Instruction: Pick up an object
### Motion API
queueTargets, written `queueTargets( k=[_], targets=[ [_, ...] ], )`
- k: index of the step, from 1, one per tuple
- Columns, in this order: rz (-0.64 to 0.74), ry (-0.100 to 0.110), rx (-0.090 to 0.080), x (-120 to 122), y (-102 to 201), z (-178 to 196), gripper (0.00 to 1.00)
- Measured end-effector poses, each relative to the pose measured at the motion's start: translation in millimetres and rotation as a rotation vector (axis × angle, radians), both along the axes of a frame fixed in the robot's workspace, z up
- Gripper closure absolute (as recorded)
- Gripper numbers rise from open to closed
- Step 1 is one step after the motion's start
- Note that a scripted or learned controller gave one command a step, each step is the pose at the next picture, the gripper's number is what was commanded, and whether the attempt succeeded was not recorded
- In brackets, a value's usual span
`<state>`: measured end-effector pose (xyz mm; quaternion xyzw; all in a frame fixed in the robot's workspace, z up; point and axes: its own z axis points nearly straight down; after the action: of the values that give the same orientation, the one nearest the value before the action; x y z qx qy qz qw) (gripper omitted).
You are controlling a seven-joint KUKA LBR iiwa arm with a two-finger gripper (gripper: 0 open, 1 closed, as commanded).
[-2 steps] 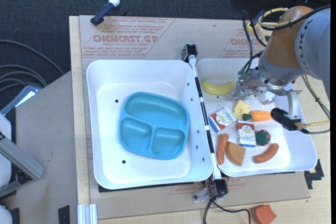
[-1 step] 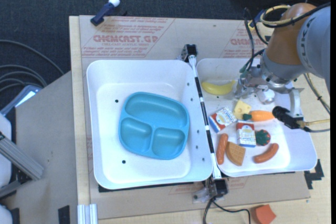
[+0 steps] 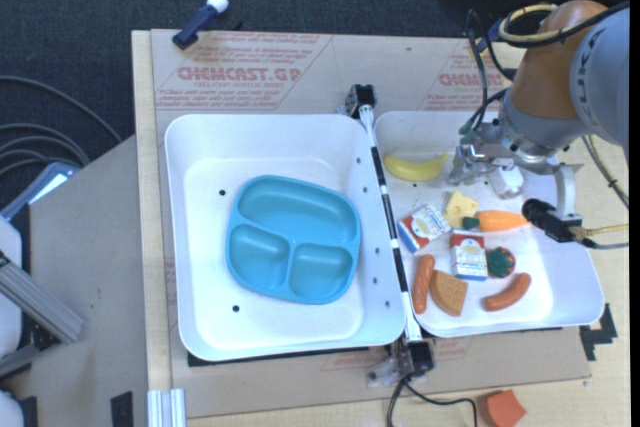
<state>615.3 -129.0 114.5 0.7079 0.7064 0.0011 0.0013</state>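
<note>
My gripper point(image 3: 484, 165) hangs low over the far part of the right bin point(image 3: 570, 300), between a yellow banana point(image 3: 415, 167) to its left and a yellow cheese wedge point(image 3: 461, 208) just in front. An orange carrot point(image 3: 500, 221) lies right of the cheese. Nearer the front are a small printed packet point(image 3: 425, 223), a red and white box point(image 3: 468, 257), a red and green fruit point(image 3: 501, 262), two sausages point(image 3: 423, 283) point(image 3: 506, 292) and a brown toast slice point(image 3: 449, 293). I see nothing held.
The left bin point(image 3: 190, 215) holds a blue divided tray point(image 3: 293, 239). A blue and white tool point(image 3: 200, 20) lies at the board's far left corner. An orange block point(image 3: 505, 407) sits off the bench front. Cables trail around the arm at right.
</note>
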Motion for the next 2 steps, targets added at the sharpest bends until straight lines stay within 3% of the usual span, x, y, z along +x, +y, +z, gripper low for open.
queueTargets(
  k=[1, 2],
  targets=[
    [0.0, 0.001, 0.0, 0, 0, 0, 0.0],
    [0.002, 0.006, 0.001, -34, 8, -30, 0.0]
  ],
)
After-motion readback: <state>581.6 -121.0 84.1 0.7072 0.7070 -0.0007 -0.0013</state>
